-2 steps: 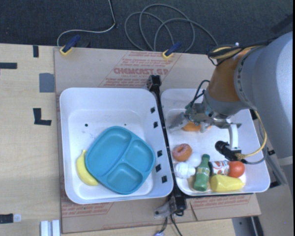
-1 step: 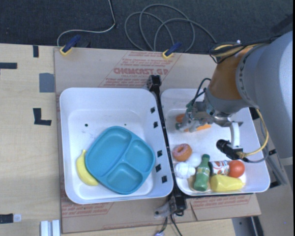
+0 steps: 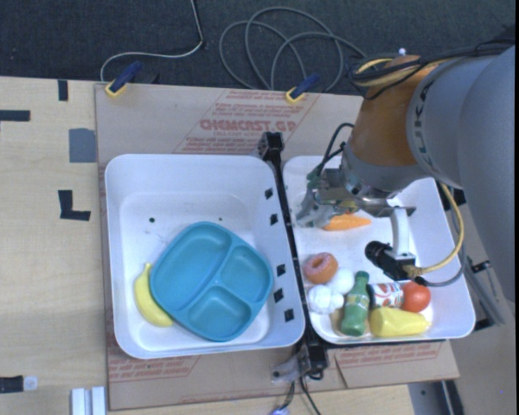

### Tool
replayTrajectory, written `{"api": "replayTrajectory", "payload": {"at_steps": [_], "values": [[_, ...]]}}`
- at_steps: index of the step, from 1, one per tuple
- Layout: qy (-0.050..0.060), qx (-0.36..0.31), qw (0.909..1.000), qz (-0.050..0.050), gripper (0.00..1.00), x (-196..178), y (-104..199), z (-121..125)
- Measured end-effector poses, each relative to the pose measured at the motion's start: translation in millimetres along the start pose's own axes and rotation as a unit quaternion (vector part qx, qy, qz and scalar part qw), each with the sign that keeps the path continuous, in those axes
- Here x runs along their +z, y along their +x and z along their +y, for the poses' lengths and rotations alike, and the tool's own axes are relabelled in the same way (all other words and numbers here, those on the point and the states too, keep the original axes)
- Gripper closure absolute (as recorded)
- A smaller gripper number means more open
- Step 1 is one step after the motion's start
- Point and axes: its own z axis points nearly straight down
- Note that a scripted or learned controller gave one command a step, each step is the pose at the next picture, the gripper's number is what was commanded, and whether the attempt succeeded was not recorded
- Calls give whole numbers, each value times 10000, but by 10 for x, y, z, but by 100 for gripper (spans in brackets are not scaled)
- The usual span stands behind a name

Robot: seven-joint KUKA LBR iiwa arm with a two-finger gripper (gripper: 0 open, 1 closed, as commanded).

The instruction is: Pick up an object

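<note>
My gripper [image 3: 326, 201] hangs low over the upper left part of the right bin [image 3: 450, 232], under the grey arm with its orange band. An orange carrot [image 3: 347, 223] lies just beneath and to the right of it, partly covered by the gripper. Closer to the front of that bin lie a pink-glazed donut [image 3: 320, 267], a white garlic-like piece [image 3: 323, 298], a green bottle [image 3: 355, 303], a small can [image 3: 386, 294], a red tomato [image 3: 416, 297] and a yellow pepper [image 3: 400, 322].
The left bin [image 3: 125, 188] holds a blue divided plate [image 3: 212, 279] with a yellow banana [image 3: 149, 299] tucked at its left edge. A black divider [image 3: 281, 223] runs between the bins. Cables [image 3: 277, 50] lie behind the bench.
</note>
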Motion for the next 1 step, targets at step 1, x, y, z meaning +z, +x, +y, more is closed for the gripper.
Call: {"api": "replayTrajectory", "payload": {"at_steps": [1], "values": [[-6, 50, 10000, -26, 100, -414, -496, 92]]}}
